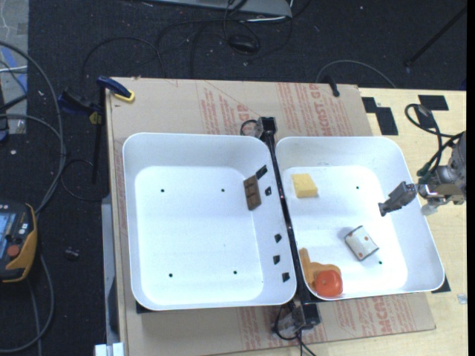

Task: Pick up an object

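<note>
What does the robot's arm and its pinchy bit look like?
At the right edge of the camera view, the tool is a small dark grey piece on a pale grey metal wrist. Thin black cables loop just above it.

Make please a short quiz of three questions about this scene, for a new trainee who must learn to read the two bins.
1. True or false: the yellow block lies in the left bin.
2. Which thing lies nearest the gripper? A. brown piece B. small white box C. orange object
3. Fill in: the orange object sits in the right bin's near-____ corner.

Key: 1 false, it lies in the right bin. 2 B. 3 left.
</note>
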Action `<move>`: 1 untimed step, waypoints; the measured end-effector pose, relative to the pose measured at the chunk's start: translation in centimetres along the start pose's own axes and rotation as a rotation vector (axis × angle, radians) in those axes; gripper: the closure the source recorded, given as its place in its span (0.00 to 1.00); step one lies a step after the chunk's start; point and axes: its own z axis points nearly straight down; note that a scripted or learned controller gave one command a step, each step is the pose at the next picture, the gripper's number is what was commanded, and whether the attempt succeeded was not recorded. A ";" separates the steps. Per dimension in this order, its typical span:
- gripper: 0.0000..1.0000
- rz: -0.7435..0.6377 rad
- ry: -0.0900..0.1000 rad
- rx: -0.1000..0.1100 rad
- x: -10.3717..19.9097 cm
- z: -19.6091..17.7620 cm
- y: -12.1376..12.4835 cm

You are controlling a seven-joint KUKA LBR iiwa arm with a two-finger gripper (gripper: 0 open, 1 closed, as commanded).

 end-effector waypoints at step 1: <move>0.00 -0.001 0.000 0.001 0.8 1.6 3.5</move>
